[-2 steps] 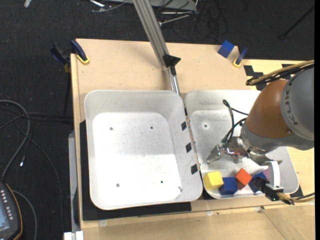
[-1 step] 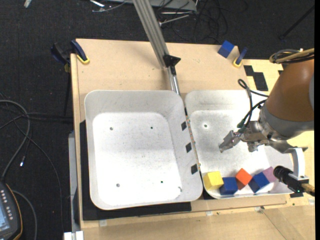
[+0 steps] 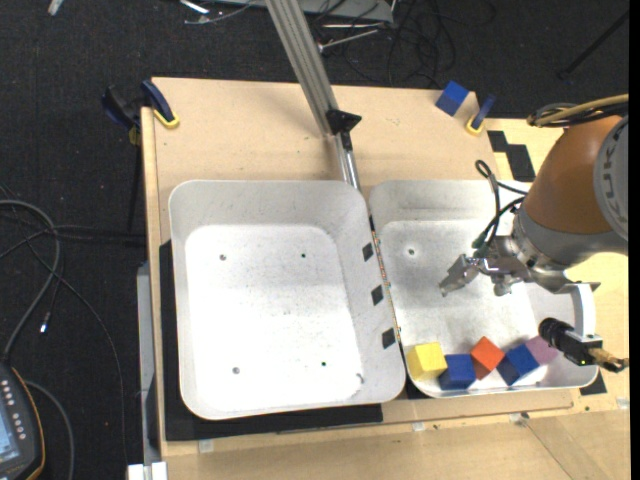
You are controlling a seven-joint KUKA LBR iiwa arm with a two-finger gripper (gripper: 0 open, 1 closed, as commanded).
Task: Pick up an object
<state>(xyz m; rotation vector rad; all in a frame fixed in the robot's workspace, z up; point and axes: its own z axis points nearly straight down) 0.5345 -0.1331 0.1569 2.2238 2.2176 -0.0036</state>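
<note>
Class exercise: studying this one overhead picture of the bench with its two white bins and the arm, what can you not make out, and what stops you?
1. The gripper in the camera view: too small and blurred to judge its state.
2. The pink block: partly covered by the blue block and a black fixture.
3. The right bin: its far right side is hidden under the arm.
4. The arm: cut off by the right edge.
</note>
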